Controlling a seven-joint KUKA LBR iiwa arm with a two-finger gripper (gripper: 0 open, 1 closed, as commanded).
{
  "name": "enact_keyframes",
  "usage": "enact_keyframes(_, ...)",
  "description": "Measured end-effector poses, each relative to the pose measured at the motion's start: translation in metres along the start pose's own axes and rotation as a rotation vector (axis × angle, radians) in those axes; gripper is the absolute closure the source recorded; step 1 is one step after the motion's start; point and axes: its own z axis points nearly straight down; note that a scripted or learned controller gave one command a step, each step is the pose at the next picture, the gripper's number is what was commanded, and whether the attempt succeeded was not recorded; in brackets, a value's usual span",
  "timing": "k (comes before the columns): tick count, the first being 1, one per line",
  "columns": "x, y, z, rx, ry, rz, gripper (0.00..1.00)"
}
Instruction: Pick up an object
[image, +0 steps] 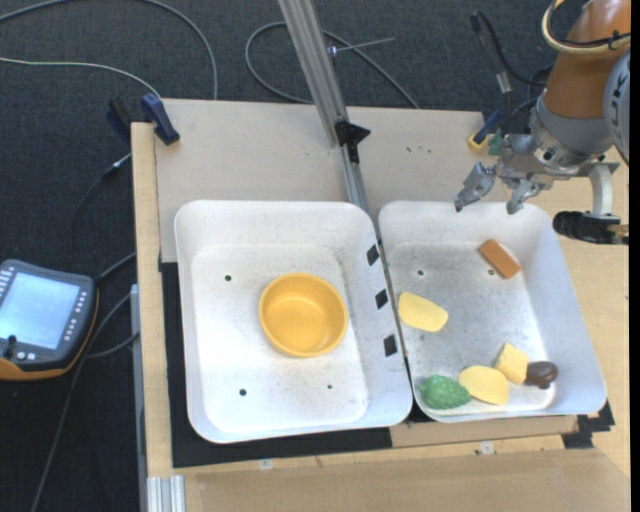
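Observation:
My gripper (492, 200) hangs above the far rim of the right bin (570, 300), its two fingers spread open with nothing between them. Below it in the right bin lies an orange-brown block (499, 258), closest to the gripper. A pale yellow oval piece (422, 312) rests near the bin's left wall. Along the near edge sit a green leafy piece (443, 391), a yellow piece (485, 384), a yellow wedge (513, 362) and a dark brown piece (541, 374).
The left bin (200, 300) holds a yellow bowl (303, 314). A metal rail (330, 90) runs from the top down to the gap between the bins. A teach pendant (40, 318) lies on the floor at left. Cables trail across the dark floor.

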Motion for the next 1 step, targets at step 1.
enact_keyframes(1,0.0068,-0.0053,0.0593,0.001,0.0,0.0,0.0)
